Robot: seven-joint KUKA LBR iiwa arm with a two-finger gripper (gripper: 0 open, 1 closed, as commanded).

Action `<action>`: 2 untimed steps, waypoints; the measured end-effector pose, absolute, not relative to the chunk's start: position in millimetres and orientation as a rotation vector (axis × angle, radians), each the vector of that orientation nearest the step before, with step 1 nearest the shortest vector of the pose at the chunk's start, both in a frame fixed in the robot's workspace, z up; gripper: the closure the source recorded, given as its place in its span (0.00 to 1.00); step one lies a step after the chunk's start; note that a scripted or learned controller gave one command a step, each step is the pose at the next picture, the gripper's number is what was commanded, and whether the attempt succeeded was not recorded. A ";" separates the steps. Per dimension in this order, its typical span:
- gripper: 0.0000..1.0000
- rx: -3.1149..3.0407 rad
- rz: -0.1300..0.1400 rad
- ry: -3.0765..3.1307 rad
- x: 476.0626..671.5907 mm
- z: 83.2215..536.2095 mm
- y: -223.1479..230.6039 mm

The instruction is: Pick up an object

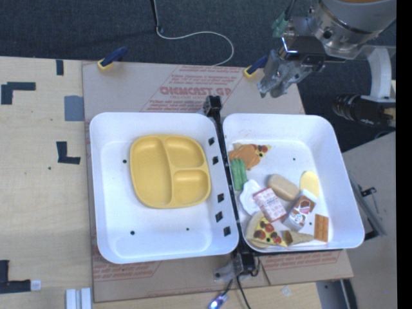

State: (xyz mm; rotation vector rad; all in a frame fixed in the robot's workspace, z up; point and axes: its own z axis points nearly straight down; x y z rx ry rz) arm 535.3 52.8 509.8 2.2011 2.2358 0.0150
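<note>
My gripper (278,82) hangs above the bench beyond the far edge of the right bin (335,140), with its fingers open and nothing between them. The right bin holds several toy foods: a pizza slice (248,152) at the far left, a green piece (238,172), a tan bread roll (283,187), a yellow piece (310,184), a red and white packet (269,203), a small can (300,215), a second pizza slice (267,230) and an orange cracker (320,227). All of them lie well below and in front of the gripper.
The left bin (103,172) holds a yellow divided plate (170,170). A black divider (219,166) runs between the bins. A white cable (193,36) loops on the dark floor behind. Yellow and blue clamps (111,58) grip the cardboard's far corners.
</note>
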 end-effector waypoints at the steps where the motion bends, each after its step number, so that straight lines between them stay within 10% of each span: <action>1: 1.00 2.230 -0.024 2.230 514.0 361.5 42.0; 2: 1.00 2.219 -0.004 2.226 516.5 379.4 42.9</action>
